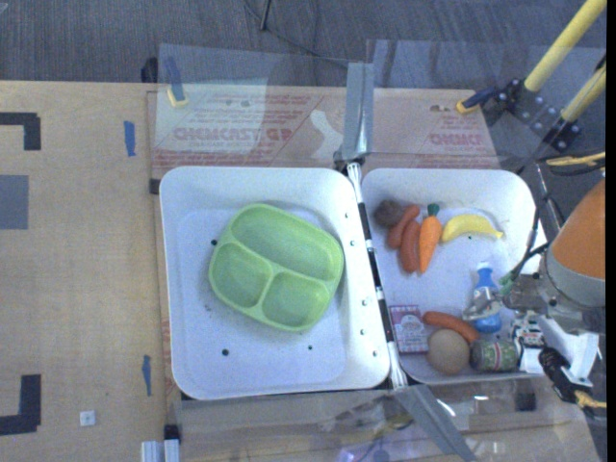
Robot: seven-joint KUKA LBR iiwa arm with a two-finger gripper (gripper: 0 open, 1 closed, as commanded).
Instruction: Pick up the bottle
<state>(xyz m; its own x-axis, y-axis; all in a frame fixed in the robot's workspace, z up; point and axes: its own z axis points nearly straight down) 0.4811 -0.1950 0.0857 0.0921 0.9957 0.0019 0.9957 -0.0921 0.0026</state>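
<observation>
White bin [520, 192], pincer [493, 303] over bottle [485, 295]

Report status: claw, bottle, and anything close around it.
Claw low in right white bin, beside small clear blue-capped plastic bottle. Grasp unconfirmed. Crowded: orange sausage, green can.

Two bins [183, 258], one green plate [276, 267], three carrots [429, 241], one banana [471, 226], one bottle [484, 287].

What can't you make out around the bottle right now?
- Gripper: fingers blur into the clutter, open or shut unclear.
- Bottle: lower body hidden by the gripper; contact unclear.
- Can: label too small to read.
- Arm: cut off by the camera view's right edge.
</observation>
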